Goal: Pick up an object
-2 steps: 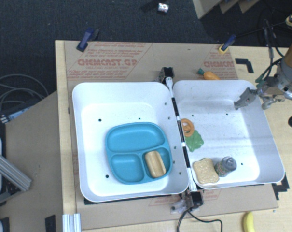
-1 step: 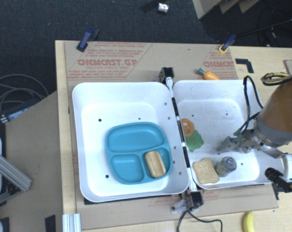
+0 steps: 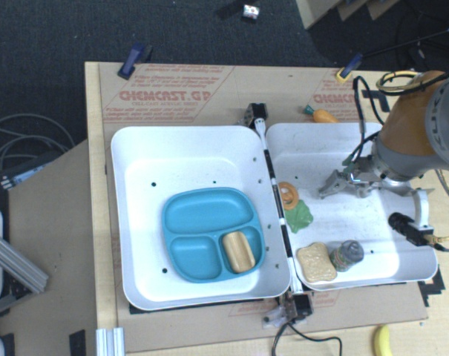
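Note:
In the right bin [image 3: 335, 143], an orange ring-shaped piece [image 3: 287, 193] lies against the left wall with a green lump [image 3: 300, 215] just below it. A tan, bread-like block [image 3: 316, 263] and a small grey object [image 3: 349, 254] sit at the front edge. The left bin [image 3: 135, 199] holds a blue divided tray [image 3: 205, 217] with a gold-tan cylinder [image 3: 238, 251] in its lower right compartment. My gripper [image 3: 329, 184] hangs over the middle of the right bin, right of the orange ring, open with nothing between its fingers.
The grey arm with its orange band [image 3: 413, 121] covers the right bin's right side. A black divider [image 3: 272, 191] runs between the bins. On the bench lie an orange-tipped tool [image 3: 320, 114], blue clamps [image 3: 133, 61] and a yellow item [image 3: 381, 341].

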You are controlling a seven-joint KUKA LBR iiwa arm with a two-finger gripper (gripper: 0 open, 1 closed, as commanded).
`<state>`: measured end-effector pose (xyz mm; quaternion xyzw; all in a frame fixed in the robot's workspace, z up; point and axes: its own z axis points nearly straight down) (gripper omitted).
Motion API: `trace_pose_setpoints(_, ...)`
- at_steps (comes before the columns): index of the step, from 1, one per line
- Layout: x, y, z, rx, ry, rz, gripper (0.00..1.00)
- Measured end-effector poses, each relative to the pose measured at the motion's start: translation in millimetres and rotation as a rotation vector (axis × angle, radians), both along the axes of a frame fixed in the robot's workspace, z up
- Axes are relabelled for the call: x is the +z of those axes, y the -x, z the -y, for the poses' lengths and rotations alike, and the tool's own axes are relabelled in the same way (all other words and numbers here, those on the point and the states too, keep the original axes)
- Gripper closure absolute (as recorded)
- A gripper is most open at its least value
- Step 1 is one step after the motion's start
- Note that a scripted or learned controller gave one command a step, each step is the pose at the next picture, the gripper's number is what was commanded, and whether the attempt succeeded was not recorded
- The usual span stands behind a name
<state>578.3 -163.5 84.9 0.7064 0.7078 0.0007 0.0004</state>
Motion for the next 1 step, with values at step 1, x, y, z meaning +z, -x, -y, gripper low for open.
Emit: trace_pose_setpoints(1, -0.8, 100.0, 18.0, -0.004, 0.001, -0.003, 0.00)
